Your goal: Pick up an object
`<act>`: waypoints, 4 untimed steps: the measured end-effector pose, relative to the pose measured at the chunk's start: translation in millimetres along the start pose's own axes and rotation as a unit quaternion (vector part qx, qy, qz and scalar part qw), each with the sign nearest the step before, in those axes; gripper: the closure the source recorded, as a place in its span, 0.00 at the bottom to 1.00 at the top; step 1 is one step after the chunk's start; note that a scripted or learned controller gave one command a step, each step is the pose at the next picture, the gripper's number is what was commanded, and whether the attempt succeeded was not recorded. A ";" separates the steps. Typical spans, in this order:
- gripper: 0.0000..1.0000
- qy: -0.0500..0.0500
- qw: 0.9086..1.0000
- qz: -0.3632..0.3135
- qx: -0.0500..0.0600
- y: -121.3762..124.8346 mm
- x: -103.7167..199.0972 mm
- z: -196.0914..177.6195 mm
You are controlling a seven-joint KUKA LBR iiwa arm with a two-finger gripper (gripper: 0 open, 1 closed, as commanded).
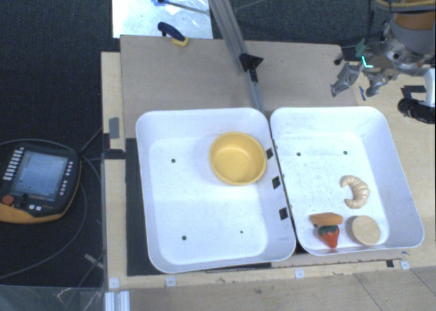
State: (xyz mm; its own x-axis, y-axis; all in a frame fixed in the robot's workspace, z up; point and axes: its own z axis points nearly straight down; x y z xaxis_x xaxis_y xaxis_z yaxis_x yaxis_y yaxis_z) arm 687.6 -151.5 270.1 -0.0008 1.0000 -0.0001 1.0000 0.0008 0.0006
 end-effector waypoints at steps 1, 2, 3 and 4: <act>0.00 0.000 1.000 0.000 0.000 0.0 0.0 0.0; 0.00 0.000 1.000 0.001 0.002 2.1 -9.5 54.9; 0.00 0.000 1.000 0.000 0.001 2.4 -6.7 96.9; 0.00 0.000 1.000 0.000 0.002 0.3 2.9 153.5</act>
State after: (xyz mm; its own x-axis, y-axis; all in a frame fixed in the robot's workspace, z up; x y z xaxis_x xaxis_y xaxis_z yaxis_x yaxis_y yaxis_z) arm 688.0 -148.6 116.6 -0.0011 1.0000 0.0008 1.0000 0.0011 -0.0032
